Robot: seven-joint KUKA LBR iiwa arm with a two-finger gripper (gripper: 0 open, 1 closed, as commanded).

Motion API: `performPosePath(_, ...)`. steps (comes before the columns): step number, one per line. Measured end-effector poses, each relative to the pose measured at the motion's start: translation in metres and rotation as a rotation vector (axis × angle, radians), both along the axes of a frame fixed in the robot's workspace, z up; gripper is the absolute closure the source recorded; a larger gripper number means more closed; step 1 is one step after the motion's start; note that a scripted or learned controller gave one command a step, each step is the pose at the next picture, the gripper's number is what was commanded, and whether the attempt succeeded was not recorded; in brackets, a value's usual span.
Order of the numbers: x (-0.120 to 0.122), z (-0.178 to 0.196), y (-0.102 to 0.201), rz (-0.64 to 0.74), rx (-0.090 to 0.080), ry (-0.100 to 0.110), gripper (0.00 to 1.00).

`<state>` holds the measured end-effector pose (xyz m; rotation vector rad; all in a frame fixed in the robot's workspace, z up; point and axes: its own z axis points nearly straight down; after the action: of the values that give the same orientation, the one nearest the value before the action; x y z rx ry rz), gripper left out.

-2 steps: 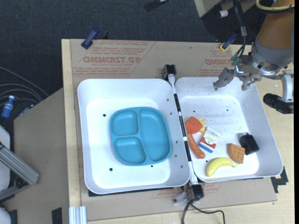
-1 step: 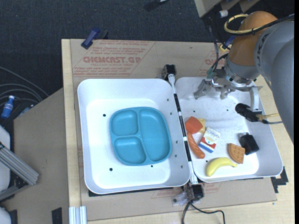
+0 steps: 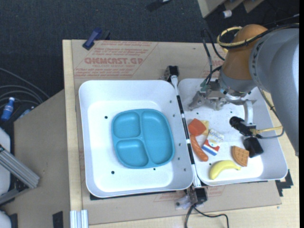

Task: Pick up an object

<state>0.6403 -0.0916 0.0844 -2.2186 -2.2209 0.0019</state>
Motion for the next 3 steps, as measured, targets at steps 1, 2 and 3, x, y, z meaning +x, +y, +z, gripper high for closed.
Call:
performPosePath(1, -0.079, 0.0, -0.007, -0.002, 0.0, 0.0, 0.0)
performPosePath(2, -0.078, 0.01, -0.006, -0.003, 0.0, -0.003, 1.0)
performPosePath(3, -0.078, 0.01, -0.006, -0.003, 0.0, -0.003, 0.0)
